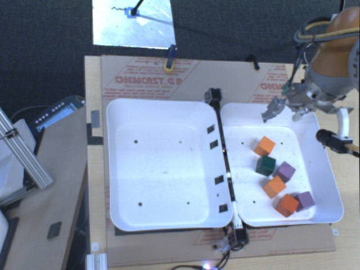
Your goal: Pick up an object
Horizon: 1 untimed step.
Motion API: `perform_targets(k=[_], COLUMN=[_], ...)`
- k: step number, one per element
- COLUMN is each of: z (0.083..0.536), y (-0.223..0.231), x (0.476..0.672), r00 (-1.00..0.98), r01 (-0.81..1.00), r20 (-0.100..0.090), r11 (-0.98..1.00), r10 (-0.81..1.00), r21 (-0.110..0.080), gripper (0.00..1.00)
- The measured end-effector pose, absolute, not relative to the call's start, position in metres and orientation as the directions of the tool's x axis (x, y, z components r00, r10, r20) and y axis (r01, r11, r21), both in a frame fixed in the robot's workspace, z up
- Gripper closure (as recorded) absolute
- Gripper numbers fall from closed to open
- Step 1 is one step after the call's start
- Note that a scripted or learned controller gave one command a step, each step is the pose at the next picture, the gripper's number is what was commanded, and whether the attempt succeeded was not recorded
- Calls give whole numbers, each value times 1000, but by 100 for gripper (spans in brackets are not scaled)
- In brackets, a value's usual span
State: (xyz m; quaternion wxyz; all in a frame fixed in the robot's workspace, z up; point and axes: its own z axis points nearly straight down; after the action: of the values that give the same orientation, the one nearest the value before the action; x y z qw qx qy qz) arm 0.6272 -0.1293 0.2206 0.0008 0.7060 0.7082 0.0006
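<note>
Six small cubes sit in the right bin (315, 131); my pick, the top orange cube (264, 146), lies apart, likely light, rigid wood (flat sides suit pinching). The gripper (284, 107) hovers over the bin's far edge, holding nothing; I can't tell its opening.

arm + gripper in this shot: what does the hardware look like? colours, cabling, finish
The arm enters from the right: a rounded orange band above a grey wrist section, with yellowish and dark cables looping over its top. A white bracket-like part hangs off its right side. The gripper is bare grey metal, small and angular, over the right bin's far rim. A black cylindrical part sits beside it.
</note>
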Motion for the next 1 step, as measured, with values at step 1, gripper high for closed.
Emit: perform_targets(k=[1], z=[78], y=[-147], x=[587], r00=[2], r01=[1000], r20=[2], r11=[-2], r10=[1000], r21=[-7], gripper=[0])
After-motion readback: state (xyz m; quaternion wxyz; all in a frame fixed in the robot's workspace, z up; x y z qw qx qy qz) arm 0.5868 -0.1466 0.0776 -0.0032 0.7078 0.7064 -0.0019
